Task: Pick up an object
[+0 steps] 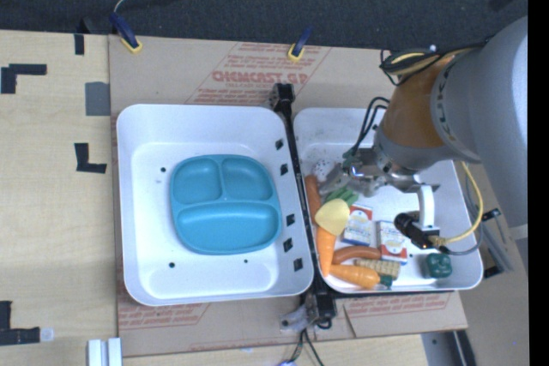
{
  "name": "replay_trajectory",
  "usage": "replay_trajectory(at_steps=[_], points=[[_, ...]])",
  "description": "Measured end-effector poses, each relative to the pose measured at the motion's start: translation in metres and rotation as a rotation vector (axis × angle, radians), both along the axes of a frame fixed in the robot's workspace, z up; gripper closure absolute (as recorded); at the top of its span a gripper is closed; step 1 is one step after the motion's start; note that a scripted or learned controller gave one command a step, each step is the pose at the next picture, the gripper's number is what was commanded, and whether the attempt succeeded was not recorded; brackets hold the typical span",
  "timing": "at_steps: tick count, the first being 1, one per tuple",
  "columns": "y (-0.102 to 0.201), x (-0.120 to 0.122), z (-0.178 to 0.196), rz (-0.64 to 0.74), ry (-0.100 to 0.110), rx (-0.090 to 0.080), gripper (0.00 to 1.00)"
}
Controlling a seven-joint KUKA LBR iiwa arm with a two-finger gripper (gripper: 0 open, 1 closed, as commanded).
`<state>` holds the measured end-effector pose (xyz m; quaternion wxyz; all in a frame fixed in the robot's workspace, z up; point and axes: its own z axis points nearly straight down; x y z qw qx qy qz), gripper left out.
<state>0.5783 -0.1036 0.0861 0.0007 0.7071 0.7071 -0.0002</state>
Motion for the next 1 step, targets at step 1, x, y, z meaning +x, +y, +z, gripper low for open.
replay_trajectory(at_steps=[1], points=[[0.0021,0.0290,0.0001,0.001,-0.003,0.000,0.00]])
